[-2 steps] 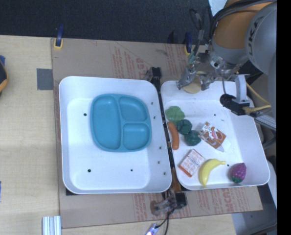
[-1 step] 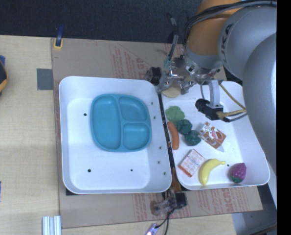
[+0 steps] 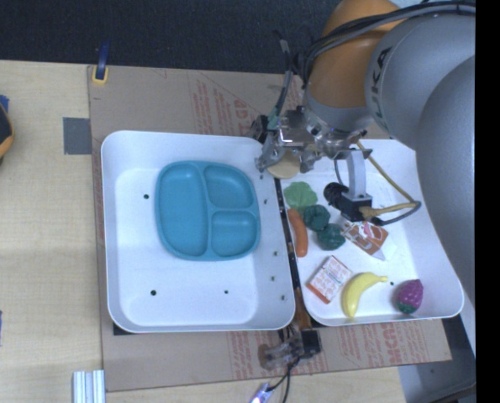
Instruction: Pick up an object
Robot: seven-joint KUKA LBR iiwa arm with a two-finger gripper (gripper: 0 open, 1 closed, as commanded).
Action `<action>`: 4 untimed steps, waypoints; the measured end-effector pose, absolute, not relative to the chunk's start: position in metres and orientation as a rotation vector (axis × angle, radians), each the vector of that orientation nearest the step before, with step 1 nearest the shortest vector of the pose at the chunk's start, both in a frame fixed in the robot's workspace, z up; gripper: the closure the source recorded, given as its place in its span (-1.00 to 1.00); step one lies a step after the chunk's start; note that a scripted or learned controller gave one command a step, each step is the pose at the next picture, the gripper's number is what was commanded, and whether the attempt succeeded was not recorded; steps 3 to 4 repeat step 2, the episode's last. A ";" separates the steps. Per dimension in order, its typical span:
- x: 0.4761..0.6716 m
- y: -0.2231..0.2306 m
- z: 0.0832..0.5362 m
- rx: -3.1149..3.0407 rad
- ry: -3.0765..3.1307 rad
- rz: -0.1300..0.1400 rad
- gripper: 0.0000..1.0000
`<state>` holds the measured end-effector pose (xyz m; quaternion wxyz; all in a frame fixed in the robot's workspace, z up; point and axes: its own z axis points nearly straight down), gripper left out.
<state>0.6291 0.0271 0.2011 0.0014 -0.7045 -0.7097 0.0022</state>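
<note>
The left bin (image 3: 123, 225) holds a blue plate (image 3: 207, 209) alone, so nothing there is at risk. The claw (image 3: 285, 151) hangs over the divide between the bins at the right bin's (image 3: 430, 242) far corner; whether it is apart or together I cannot tell. Its targets, carrot (image 3: 298, 232), green pieces (image 3: 317, 217), packet (image 3: 328, 279), banana (image 3: 361, 293) and berry (image 3: 408, 295), crowd together, so a descent could strike the rim or nudge neighbours instead of gripping one.
</note>
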 end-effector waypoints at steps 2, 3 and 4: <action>0.601 0.041 0.191 -2.212 -2.226 0.009 1.00; 0.601 0.041 0.191 -2.212 -2.226 0.009 1.00; 0.601 0.041 0.191 -2.212 -2.226 0.009 1.00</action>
